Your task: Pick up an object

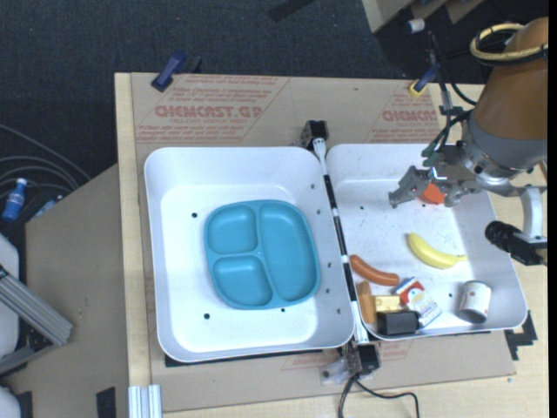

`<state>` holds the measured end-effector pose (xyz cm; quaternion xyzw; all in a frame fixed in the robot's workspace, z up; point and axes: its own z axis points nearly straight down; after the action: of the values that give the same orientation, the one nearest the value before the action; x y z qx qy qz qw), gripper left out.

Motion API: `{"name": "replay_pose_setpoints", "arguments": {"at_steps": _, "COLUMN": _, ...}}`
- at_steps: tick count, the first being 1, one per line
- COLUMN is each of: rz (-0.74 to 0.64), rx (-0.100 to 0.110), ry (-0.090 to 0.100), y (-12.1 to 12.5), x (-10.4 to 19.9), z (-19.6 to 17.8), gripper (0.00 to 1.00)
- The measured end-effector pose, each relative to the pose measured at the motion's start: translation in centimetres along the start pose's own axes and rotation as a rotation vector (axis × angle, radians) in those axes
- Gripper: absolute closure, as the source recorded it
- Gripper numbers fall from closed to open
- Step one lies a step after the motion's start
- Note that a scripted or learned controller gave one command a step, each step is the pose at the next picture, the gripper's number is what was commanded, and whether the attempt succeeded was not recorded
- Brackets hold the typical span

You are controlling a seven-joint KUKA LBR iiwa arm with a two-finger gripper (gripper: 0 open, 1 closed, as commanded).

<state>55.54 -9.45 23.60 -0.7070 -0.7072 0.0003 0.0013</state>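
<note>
My gripper [429, 190] hangs over the back of the right bin [496, 273], its two grey fingers spread apart, so it is open. A small orange object [433, 195] shows in the gap between them; I cannot tell whether they touch it. Nearer the front of this bin lie a yellow banana [434, 252], a reddish sausage [375, 272], a white cup [474, 299] on its side, and a small heap of a black block [398, 322] and a red-and-white packet [419, 297].
The left bin [174, 181] holds a blue divided plate [261, 252]. A black-clipped divider [333, 207] runs between the bins. The arm's grey and orange body [513, 103] looms over the right bin's back right corner. Cables lie off the bench to the left.
</note>
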Motion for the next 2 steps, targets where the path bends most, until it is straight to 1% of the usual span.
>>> {"name": "replay_pose_setpoints", "arguments": {"at_steps": 1, "rz": 0.002, "rx": -0.002, "ry": -0.002, "y": 3.5, "x": -6.1, "z": 5.3, "gripper": 0.0}}
{"name": "replay_pose_setpoints", "arguments": {"at_steps": 2, "rz": -0.005, "rx": -0.001, "ry": 0.01, "y": 7.7, "x": -12.3, "z": 15.2, "gripper": 0.0}}
